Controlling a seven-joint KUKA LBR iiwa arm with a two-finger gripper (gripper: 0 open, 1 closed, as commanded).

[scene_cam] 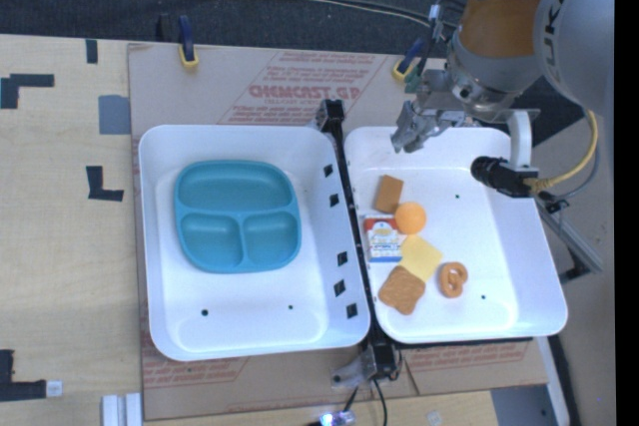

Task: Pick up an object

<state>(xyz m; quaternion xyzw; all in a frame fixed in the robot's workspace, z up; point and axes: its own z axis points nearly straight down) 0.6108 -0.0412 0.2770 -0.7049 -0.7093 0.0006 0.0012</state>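
While the gripper [411,137] hangs above the right bin's [519,299] far-left corner, its finger spread indiscernible and nothing visibly held, the nearest object, a brown block [388,194], lies just nearward of it, beside the orange ball [409,217].

The arm [559,5] runs off the top and right edges, the end effector [411,137] is too small and shadowed to read, the small carton's [383,239] print is illegible, and the tabletop [60,244] is cropped left.

Even, bright overhead light; soft shadows inside the white bins [160,244]; slight overall softness; mild glare.
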